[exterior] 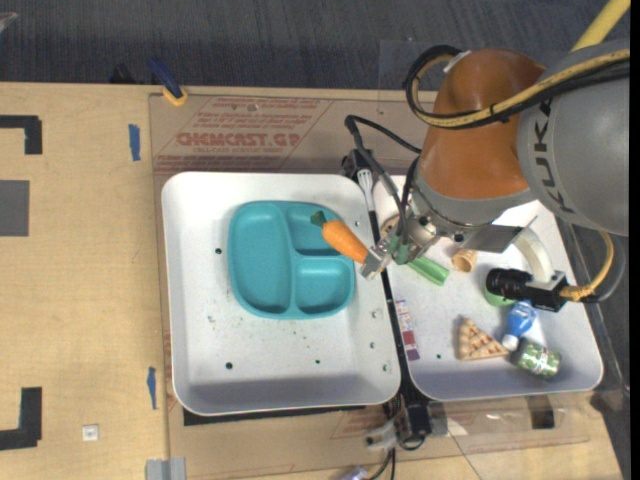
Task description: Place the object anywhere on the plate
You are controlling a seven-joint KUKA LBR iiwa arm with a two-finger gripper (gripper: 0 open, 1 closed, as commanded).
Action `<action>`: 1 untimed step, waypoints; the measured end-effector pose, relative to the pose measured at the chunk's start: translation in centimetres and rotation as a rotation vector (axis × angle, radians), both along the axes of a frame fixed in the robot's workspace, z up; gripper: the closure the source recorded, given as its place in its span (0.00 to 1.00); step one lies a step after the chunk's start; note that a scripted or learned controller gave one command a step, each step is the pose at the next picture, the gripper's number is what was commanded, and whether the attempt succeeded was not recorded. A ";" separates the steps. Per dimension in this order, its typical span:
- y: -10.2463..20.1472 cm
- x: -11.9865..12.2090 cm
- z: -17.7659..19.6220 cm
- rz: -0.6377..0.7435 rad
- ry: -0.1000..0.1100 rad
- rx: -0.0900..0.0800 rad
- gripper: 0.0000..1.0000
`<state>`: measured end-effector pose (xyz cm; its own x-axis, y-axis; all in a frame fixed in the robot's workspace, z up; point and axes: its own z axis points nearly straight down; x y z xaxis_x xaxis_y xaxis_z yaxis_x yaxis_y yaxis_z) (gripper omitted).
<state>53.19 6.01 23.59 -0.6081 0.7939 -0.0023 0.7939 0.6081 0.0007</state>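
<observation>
While my gripper (383,255) hangs over the seam between the left bin (200,348) and the right bin (440,363), the toy carrot (343,238) lies across the right rim of the teal divided plate (265,258) in the left bin, its narrow end just beside my gripper. I cannot tell whether I grip it.

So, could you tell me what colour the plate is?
The plate is teal, seen in the camera view.
</observation>
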 end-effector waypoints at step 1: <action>0.0 0.0 0.0 0.000 0.000 0.000 0.00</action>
